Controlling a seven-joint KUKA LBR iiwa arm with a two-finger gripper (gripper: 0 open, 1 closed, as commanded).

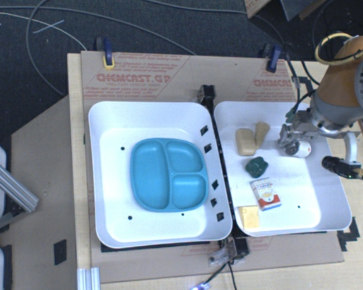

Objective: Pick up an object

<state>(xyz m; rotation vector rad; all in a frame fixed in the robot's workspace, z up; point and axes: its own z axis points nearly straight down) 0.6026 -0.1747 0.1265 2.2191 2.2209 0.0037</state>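
A blue divided plate (169, 174) is held by the left bin (103, 162). In the right bin (327, 210), the gripper (288, 139) is seen at one o'clock; its state cannot be told.

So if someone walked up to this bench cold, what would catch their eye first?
Probably the blue divided plate, alone in the middle of the left bin. Next, the grey and orange arm reaching into the right bin, where a tan block, a dark green lump and a small carton lie.
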